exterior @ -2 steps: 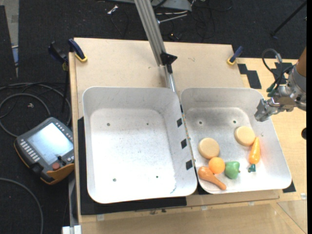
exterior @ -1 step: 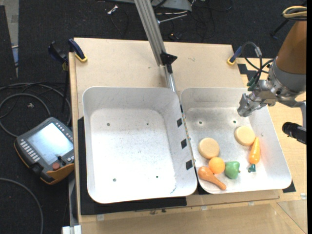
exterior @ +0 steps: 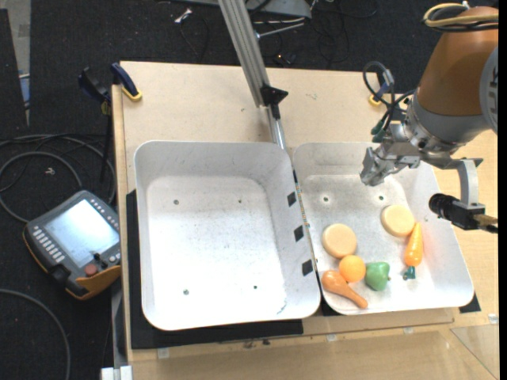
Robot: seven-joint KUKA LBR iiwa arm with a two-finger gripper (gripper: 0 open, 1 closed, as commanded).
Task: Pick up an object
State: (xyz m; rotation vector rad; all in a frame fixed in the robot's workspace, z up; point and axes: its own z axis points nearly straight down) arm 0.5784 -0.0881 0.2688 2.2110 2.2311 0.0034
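Several toy foods lie in the right bin (exterior: 333, 182): a pale round piece (exterior: 339, 239), a second pale piece (exterior: 397, 219), an orange ball (exterior: 352, 268), a green pepper (exterior: 378, 275), an upright carrot (exterior: 413, 248) and an orange gourd (exterior: 345, 289) near the front rim. My gripper (exterior: 374, 170) hangs above the bin's back part, up and to the left of the second pale piece, with nothing seen between its fingers.
The left bin (exterior: 207, 232) sits beside the right one. A slanted metal pole (exterior: 252, 50) rises behind the bins' shared edge. Clamps (exterior: 127, 84) sit at the bench's back corners. A teach pendant (exterior: 73, 244) lies on the floor to the left.
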